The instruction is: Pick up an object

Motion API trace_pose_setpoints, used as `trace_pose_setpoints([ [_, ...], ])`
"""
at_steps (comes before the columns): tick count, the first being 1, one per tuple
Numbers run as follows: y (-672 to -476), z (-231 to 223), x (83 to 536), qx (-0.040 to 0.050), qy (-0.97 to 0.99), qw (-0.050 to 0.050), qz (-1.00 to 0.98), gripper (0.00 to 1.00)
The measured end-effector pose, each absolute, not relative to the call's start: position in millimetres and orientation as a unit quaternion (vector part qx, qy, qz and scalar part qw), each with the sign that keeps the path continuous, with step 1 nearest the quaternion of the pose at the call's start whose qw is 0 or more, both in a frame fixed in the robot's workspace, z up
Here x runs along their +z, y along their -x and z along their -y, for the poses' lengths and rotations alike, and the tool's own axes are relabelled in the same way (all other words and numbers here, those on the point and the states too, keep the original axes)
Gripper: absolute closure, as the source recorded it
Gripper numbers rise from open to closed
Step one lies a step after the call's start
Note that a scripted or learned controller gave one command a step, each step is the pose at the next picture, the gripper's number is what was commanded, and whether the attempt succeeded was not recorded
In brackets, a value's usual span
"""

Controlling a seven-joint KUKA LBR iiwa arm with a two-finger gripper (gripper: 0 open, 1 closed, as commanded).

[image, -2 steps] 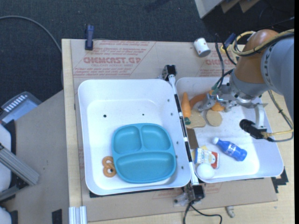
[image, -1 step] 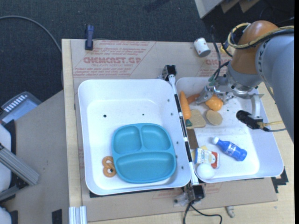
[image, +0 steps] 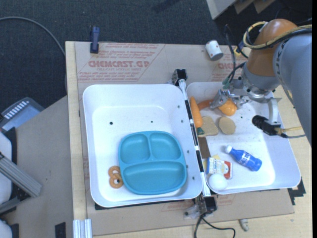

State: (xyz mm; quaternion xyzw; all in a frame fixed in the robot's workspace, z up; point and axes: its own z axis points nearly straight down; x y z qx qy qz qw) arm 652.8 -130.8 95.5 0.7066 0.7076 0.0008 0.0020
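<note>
One small round orange fruit (image: 228, 108).

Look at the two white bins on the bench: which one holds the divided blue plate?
The left bin, farther from the arm. The blue plate lies there beside a small pretzel. The right bin holds smaller items instead, such as a blue bottle.

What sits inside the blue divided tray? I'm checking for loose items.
The blue divided tray shows three bare compartments. A pretzel lies outside, against its left edge. Whatever is beneath the tray is covered.
</note>
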Motion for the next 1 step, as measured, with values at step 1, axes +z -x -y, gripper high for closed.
trace_pose_setpoints([
  [1,-588.4,51.0,185.5,0.0007,-0.706,0.000,-0.708,1.00],
])
